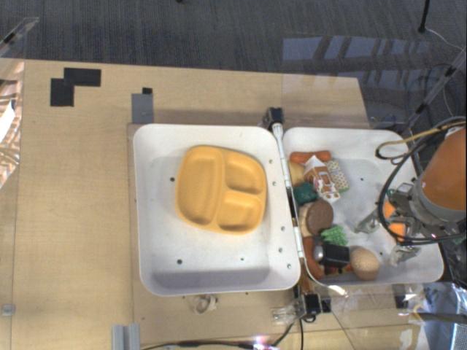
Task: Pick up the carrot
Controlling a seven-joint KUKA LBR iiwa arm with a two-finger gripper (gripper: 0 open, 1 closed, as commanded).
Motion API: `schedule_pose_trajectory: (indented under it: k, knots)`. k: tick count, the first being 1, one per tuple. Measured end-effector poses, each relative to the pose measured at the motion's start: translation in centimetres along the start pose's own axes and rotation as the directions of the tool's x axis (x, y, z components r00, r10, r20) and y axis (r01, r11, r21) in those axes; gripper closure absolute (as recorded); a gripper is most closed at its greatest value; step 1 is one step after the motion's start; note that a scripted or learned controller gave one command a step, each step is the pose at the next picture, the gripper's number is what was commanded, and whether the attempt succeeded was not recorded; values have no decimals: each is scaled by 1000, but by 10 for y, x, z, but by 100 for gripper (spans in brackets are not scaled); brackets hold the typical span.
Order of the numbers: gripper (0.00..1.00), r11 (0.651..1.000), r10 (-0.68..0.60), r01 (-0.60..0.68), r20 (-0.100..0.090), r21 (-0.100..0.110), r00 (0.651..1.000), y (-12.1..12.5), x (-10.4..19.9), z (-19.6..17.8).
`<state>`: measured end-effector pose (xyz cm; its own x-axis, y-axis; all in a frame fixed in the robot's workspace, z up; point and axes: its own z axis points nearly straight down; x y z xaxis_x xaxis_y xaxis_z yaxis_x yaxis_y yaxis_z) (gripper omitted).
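Two white bins [146, 217] on a tan wood bench [73, 217]. Yellow-orange tray [221, 188] in the left bin. Black L-shaped patch [71, 84] on the bench at 10 o'clock. In the right bin, along its 9 o'clock edge: orange carrot [310, 157]; white carton [322, 179] with red-brown print; pale checked piece [338, 176]; dark green item [304, 193]; brown disc [319, 216]; bright green item [335, 235]; black block [336, 254]; beige egg [364, 262]. Orange band [446, 173] on the grey arm at 3 o'clock.

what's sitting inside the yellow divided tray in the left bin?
No items show in the yellow three-compartment plastic tray; all three sections look bare. It lies flat in the left white bin. Whatever is under the tray is covered and can't be seen.
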<state>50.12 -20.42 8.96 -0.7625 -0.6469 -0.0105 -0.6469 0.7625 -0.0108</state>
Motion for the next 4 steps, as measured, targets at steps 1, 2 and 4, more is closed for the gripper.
schedule_pose_trajectory:
  k: [1, 2, 4]
  knots:
    - [0, 999, -39, 39, 2, 2, 999, 2, 1, 0]
    - [0, 1000, 24, -24, 1, 6, 1000, 4, 0, 0]
    - [0, 967, 255, -255, -1, 6, 967, 1, 3, 0]
